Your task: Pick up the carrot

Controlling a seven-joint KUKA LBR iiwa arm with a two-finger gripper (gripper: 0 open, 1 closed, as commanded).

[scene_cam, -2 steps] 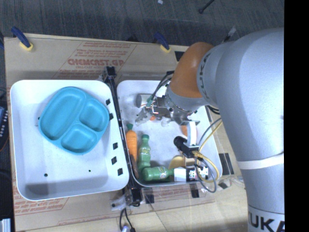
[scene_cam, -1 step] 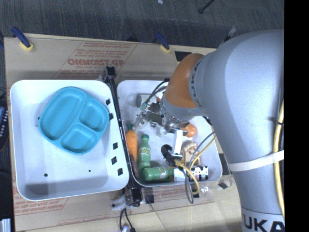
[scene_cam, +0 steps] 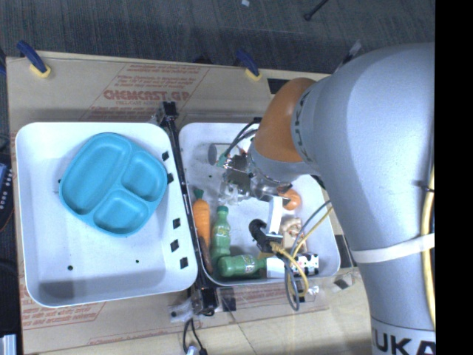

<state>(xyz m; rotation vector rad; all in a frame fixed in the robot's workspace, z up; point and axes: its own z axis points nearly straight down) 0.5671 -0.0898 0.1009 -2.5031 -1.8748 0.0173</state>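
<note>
The carrot [scene_cam: 201, 221] is orange and lies lengthwise along the left wall of the right bin [scene_cam: 194, 150], its green top pointing away from me. My gripper [scene_cam: 235, 182] hangs over the middle of that bin, a little up and to the right of the carrot and apart from it. The wrist and the big grey arm hide much of the bin's right half.
Two green bottles lie by the carrot, one [scene_cam: 220, 231] right beside it and one [scene_cam: 240, 265] across the bin's near end. A small orange thing [scene_cam: 293, 198] and a tan one [scene_cam: 293, 228] sit further right. The left bin [scene_cam: 44, 265] holds a blue divided plate [scene_cam: 113, 183].
</note>
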